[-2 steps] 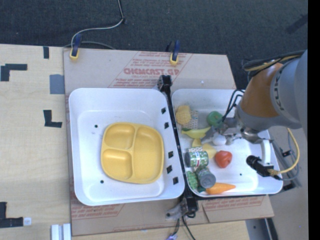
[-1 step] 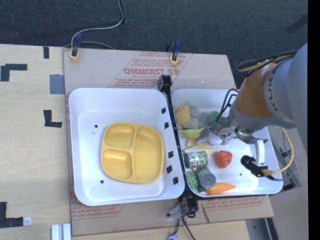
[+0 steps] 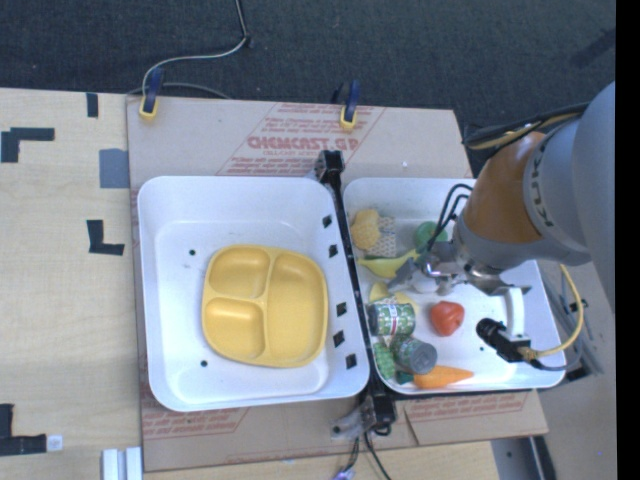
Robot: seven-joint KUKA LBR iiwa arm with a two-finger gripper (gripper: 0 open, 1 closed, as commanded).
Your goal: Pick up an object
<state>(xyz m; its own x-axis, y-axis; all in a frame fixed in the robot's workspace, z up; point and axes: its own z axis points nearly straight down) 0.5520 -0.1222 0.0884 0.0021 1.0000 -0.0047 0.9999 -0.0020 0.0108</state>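
While the grey arm's gripper (image 3: 432,268) hangs low in the right white bin (image 3: 520,373), its grip state cannot be told. Just beside it lie a red round tomato (image 3: 448,316) and a yellow banana (image 3: 385,264). A yellow sectioned plastic plate (image 3: 265,305) sits in the left white bin (image 3: 170,218).

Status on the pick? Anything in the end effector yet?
Done: the arm has reached into the right bin, with the end effector low over the pile near the yellow toy. In hand: nothing visibly gripped. Left: grasp and lift. The tomato, carrot and can lie on the bin floor; the yellow tray sits in the left bin.
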